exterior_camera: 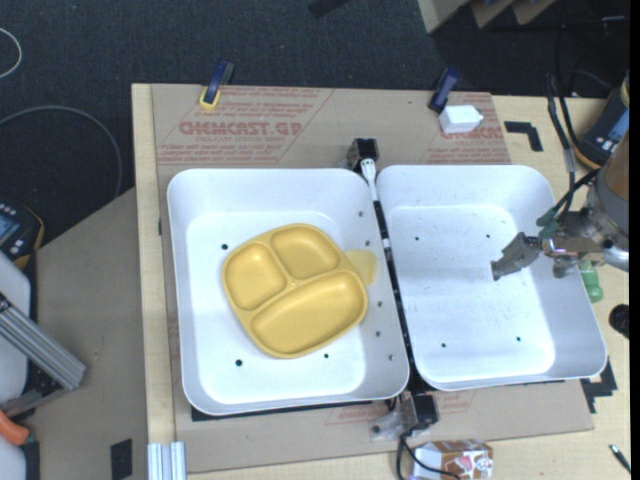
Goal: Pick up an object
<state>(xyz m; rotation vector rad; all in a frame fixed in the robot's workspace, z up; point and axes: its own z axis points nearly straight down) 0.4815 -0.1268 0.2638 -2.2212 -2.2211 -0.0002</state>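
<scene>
Yellow divided plate (295,290), lower left bin (190,268): probably light, stiff, slippery; take its thin rim. Pincer (512,258), right of frame; its opening I cannot tell.

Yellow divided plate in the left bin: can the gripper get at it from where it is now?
Probably yes. The yellow divided plate lies uncovered in the left bin, and the gripper sits above the right bin, with just the low rims between the bins to cross.

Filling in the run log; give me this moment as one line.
tool: over right bin, nothing seen held | yellow divided plate: lying in left bin | pick: not yet done
</scene>
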